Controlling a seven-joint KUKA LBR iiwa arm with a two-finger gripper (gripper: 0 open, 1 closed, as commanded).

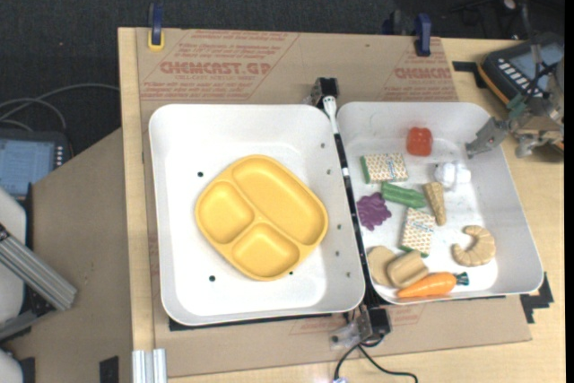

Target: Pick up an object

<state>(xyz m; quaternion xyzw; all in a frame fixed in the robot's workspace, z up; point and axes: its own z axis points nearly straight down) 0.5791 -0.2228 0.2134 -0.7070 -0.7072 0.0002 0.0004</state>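
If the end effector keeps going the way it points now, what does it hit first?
The end effector points left and downward into the right bin. The first thing in that line looks like the white object, though depth is hard to judge from this view.

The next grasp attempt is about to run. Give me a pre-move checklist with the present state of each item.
1. Gripper in view over the right bin's upper right edge: ok.
2. Gripper free of any object: ok, nothing seen between its fingers.
3. Finger opening: cannot tell, too small and blurred.
4. Nearest targets reachable: ok, the red tomato-like toy and a small white object lie apart from the others.
5. Lower pile separated: not ok, carrot, bread pieces and croissant sit crowded.
6. Yellow divided plate in the left bin, away from the arm: ok.
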